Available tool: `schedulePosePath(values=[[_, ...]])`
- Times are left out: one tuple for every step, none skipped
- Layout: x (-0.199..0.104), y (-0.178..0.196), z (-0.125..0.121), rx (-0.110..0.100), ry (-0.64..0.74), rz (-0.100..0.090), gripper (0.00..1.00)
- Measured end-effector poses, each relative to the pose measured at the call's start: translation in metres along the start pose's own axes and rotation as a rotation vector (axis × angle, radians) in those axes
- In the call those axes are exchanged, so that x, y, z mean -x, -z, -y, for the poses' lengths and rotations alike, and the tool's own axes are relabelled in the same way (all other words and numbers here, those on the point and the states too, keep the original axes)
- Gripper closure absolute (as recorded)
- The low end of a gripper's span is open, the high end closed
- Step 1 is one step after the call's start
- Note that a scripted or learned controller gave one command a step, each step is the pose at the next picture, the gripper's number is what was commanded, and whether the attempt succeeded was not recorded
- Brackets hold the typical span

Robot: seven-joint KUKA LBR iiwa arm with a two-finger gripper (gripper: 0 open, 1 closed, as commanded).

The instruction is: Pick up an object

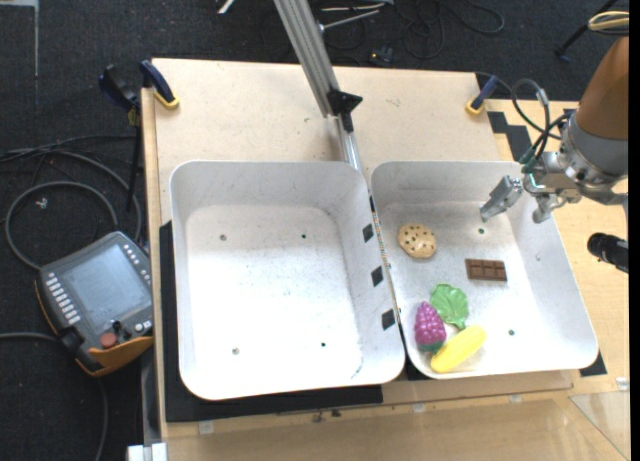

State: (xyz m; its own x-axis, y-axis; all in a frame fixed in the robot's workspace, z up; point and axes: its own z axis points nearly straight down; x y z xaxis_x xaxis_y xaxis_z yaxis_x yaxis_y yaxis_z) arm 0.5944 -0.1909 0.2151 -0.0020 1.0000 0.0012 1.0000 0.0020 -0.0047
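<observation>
Grey fingers of your tool (520,199) stand apart, holding nothing, so you're at the approach step. Nearest below-left of it lie the cookie (417,241) and chocolate (486,270); descend over one, then close.

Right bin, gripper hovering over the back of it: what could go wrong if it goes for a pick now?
1. The gripper, open, sits near the right bin's far wall, away from every item, so closing here likely grabs nothing.
2. The grapes, green leaf and yellow piece touch in a cluster; a pick there may drag neighbours.
3. The chocolate bar lies flat and may slip from the fingers.
</observation>
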Motion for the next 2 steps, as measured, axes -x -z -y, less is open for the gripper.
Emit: schedulePosePath(values=[[0.000, 0.003, -0.001, 0.004, 0.001, 0.001, 0.00], [0.004, -0.059, 0.004, -0.001, -0.003, 0.000, 0.00]])
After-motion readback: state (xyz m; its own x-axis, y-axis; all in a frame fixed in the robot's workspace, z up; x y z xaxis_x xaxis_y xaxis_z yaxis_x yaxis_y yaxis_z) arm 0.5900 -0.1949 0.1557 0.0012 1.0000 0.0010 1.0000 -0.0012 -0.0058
